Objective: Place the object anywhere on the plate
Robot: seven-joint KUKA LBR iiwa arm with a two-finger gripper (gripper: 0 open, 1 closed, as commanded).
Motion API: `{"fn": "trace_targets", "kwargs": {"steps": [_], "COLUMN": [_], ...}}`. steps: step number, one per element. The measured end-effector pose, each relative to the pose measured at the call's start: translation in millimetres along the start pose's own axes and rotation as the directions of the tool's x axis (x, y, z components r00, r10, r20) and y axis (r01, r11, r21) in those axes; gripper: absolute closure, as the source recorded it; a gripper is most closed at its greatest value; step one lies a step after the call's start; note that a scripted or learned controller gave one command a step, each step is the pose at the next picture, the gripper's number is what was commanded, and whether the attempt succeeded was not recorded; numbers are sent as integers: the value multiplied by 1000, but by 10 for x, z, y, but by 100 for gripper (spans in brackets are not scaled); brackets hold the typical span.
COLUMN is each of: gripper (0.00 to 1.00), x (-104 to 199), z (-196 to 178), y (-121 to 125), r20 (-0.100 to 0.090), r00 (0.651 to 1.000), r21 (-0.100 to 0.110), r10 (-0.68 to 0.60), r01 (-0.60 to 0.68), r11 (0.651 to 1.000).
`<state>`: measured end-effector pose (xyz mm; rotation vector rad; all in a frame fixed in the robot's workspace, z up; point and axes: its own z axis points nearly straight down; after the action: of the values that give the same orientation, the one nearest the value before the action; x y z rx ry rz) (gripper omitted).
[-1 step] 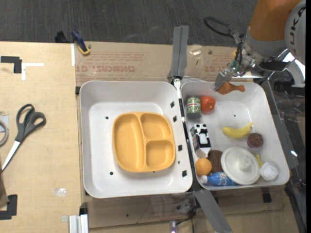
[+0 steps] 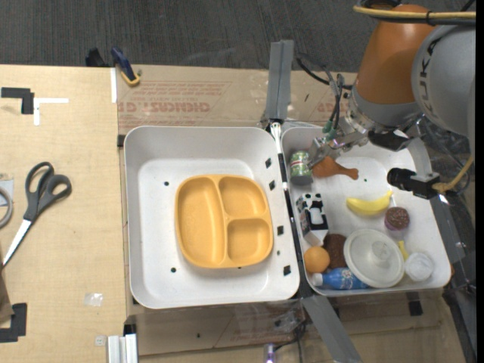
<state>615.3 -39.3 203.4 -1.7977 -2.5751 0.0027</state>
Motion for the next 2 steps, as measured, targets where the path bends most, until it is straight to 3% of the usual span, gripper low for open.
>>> {"fn": "trace_targets", "kwargs": {"steps": [1,2], "gripper": [100,100], "x": [706,1383], "z": [128,-412], "y": [-73,-369], "r20": [0,1], "r00": [985,1000], "r21": [2,0], "r10": [172,-8], "r01": [-172,8], "r11": [985,1000]}}
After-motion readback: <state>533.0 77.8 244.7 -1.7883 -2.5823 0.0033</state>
